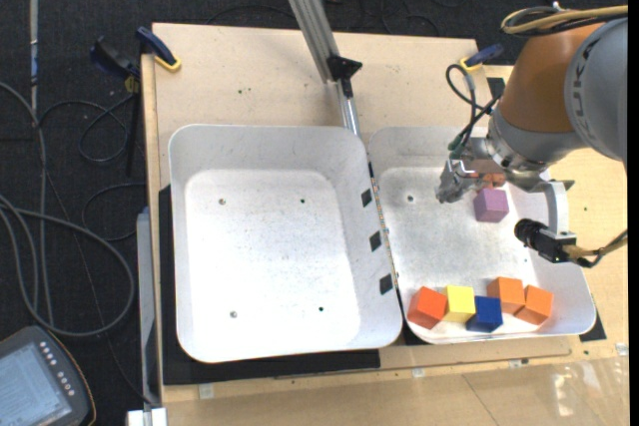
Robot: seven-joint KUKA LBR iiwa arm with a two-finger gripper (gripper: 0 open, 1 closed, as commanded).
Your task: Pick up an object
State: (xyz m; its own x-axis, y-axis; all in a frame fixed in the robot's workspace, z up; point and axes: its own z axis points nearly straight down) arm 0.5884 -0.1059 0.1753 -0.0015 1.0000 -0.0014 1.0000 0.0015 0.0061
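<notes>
My gripper [457, 185] hangs over the upper part of the right bin [429, 239], pointing down at the bin floor. A purple block [490, 205] lies just right of it, apart from it. A small orange piece [492, 180] shows right above the purple block, beside the wrist. Along the bin's front wall sits a row of blocks: an orange one [429, 306], a yellow one [460, 300], a blue one [486, 314] and two more orange ones [509, 291] [538, 304].
The left bin [260, 244] stands beside the right one, their walls touching at the middle. A metal pole [305, 0] slants in from the top to the bins' back edge. A cable and black connector [539, 239] hang off the wrist on the right.
</notes>
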